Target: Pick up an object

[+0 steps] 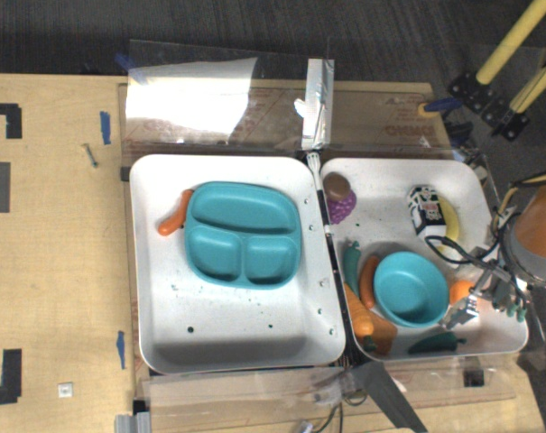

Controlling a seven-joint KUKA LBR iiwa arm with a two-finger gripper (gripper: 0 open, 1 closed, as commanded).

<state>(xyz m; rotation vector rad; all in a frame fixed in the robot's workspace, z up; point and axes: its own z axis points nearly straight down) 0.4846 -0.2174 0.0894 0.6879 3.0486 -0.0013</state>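
two bins — hand [464, 310] beside the teal bowl [411, 287] in the right bin [381, 177] — grip can't be told.

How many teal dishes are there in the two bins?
2. A divided teal tray lies in the left bin, with an orange piece at its left edge. A teal bowl sits in the right bin, among smaller items. More may be hidden beneath them.

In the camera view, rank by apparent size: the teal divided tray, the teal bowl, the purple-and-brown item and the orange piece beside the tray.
1. teal divided tray
2. teal bowl
3. purple-and-brown item and orange piece: these two look too alike to rank, and the tray partly hides the orange one.
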